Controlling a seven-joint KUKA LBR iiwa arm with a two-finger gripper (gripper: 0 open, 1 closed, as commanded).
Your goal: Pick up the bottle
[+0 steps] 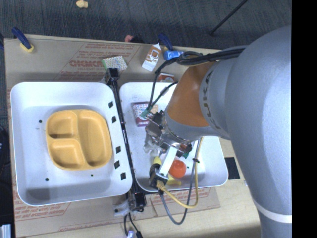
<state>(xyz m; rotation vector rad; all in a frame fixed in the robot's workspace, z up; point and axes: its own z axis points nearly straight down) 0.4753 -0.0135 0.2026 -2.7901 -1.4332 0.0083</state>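
You see the end effector (159,158) low in the right bin (215,175); whether it is open, closed or gripping, you cannot tell. The bottle cannot be identified with confidence. An orange ball (178,168) lies just beside it. Left bin (29,95) holds a yellow divided tray (78,139).

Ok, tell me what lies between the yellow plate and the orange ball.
In the camera view: the bins' adjoining white rims with a black strip along them, then a small yellow piece beside the ball.
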